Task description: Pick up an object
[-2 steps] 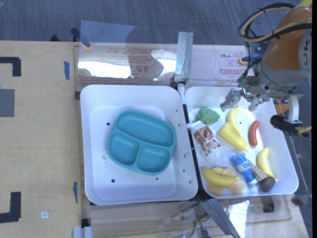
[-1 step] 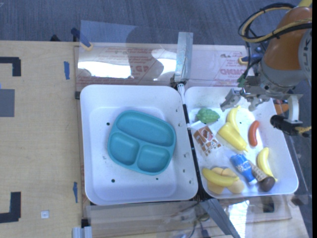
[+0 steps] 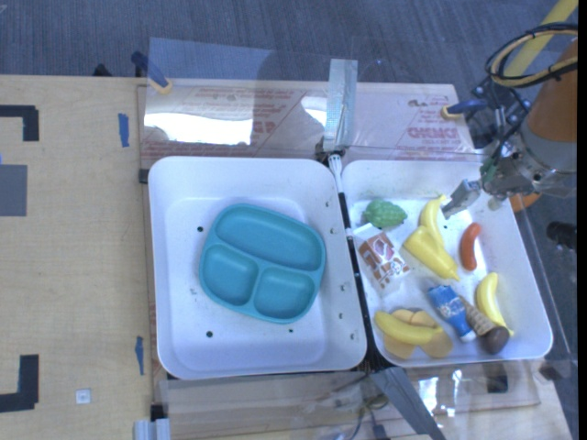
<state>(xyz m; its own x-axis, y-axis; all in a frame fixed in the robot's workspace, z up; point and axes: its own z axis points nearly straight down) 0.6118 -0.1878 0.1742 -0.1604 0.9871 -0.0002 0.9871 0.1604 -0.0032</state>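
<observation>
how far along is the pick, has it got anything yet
Done: the gripper is positioned over the right bin, near the upper banana. In hand: nothing visible between its fingers. Left: close on an object and lift it; the sausage, broccoli and blue can all lie in the bin.

No legible text on anything.

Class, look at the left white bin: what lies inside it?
Inside the left white bin lies one teal divided tray with three compartments, all bare. The bin floor beneath the tray is covered, so anything under it cannot be seen.
</observation>
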